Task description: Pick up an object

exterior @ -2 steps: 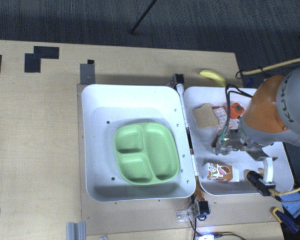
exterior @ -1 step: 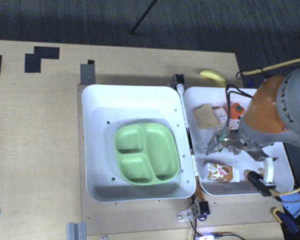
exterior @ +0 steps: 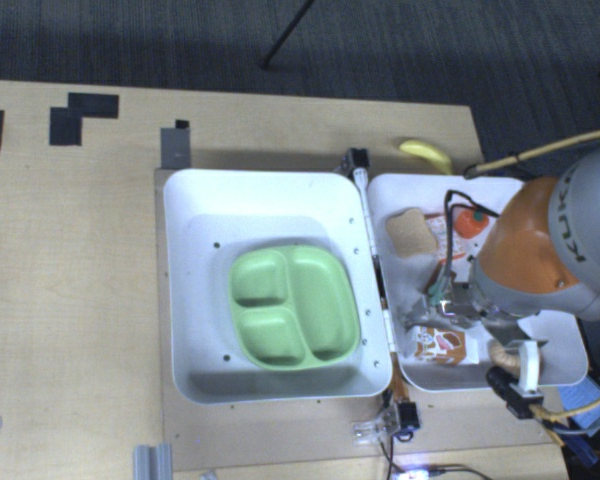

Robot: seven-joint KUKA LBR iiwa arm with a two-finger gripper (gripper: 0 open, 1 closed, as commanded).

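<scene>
objects: several things are seen in the right bin (exterior: 570, 363), among them a tan sponge-like block (exterior: 411, 232) near the far left corner, a red item (exterior: 470, 222) just right of it, and a flat printed packet (exterior: 439, 345) near the front wall.
packet: it is laid flat on the bin floor, just below the gripper; whether it is touched cannot be told.
gripper (exterior: 442, 306): it is lowered into the right bin, between the block and the packet (the wrist and orange band (exterior: 525, 243) are placed over the bin's middle and right).
jaws: their state cannot be told, as the tips are blurred against dark cables and the arm's own parts.
left bin (exterior: 190, 268): a green tray (exterior: 293, 305) with three compartments is set on its floor, tilted slightly, well apart from the gripper.
bench (exterior: 70, 298): a yellow curved thing (exterior: 426, 153) is laid just behind the right bin, outside it.
</scene>
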